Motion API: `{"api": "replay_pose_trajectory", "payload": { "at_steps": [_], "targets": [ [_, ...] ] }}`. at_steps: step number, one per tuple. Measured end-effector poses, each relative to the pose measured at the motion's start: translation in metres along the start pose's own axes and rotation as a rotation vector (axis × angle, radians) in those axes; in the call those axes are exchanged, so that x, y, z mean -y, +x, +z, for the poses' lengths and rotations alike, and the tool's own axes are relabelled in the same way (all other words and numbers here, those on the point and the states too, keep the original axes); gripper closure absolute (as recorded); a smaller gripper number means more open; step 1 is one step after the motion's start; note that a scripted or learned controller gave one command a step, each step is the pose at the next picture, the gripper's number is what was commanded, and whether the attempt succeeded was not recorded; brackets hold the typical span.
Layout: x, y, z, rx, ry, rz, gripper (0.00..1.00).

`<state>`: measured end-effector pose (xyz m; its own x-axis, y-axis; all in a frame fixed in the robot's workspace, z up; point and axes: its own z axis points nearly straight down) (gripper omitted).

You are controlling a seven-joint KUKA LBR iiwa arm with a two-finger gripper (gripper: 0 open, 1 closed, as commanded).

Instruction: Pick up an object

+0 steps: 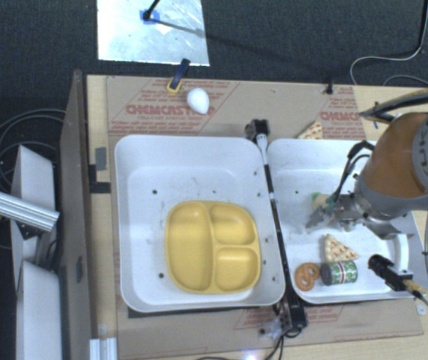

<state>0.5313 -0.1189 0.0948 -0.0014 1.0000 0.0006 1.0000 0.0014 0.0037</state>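
Grey claw (327, 214) hangs over my right bin (296, 163), grip unreadable; wedge (337, 246), can (339, 272) and pretzel (306, 276) lie just below, likely targets.

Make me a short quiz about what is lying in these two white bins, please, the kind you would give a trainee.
1. True or false: the yellow plastic tray with three compartments lies in the left white bin.
2. Which lies nearest the small green-labelled can in the right white bin?
A. the white egg-shaped object
B. the round brown pretzel-like ring
C. the yellow tray
3. Fill in: the white egg-shaped object rests on the brown ____ sheet behind the bins.

Key
1. True.
2. B; the ring lies just left of the can, by the pale triangular wedge.
3. Cardboard.
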Motion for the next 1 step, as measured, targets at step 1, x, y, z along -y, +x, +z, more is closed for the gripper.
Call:
{"api": "replay_pose_trajectory", "payload": {
  "at_steps": [1],
  "targets": [
    [-0.1063, -0.0086, 0.0098, 0.003, -0.007, -0.005, 0.00]
  ]
}}
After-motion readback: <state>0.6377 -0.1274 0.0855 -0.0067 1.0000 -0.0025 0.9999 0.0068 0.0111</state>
